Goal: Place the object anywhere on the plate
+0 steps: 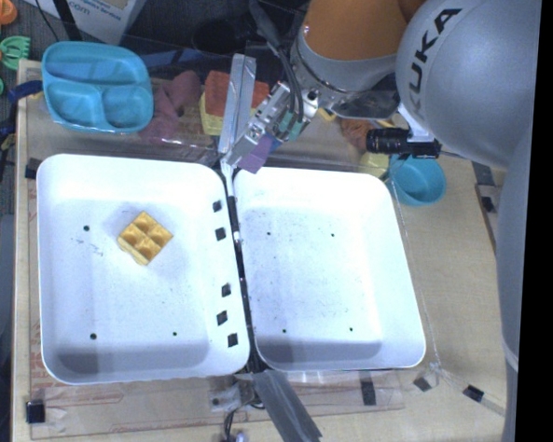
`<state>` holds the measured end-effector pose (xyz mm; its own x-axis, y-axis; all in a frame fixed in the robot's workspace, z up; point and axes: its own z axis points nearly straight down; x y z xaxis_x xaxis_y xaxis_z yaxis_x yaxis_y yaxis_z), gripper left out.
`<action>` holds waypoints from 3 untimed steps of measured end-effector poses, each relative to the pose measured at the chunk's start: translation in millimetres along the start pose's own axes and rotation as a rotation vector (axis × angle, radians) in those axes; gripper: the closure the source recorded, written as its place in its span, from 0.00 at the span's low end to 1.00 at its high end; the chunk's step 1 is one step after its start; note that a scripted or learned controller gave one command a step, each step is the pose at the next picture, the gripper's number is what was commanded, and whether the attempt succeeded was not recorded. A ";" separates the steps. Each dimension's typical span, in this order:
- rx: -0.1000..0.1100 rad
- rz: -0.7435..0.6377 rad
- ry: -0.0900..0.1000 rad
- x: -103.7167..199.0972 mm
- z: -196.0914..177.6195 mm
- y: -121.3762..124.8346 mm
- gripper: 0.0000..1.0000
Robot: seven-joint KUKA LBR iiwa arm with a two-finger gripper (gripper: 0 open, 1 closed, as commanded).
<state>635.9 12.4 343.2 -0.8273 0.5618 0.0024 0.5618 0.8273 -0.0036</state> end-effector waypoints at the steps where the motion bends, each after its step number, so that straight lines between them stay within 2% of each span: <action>1: 0.000 -0.066 0.001 -2.2 53.6 17.1 1.00; 2: -0.003 -0.235 -0.004 -16.0 -20.3 -10.1 1.00; 3: -0.001 -0.622 0.001 21.9 118.8 -4.9 1.00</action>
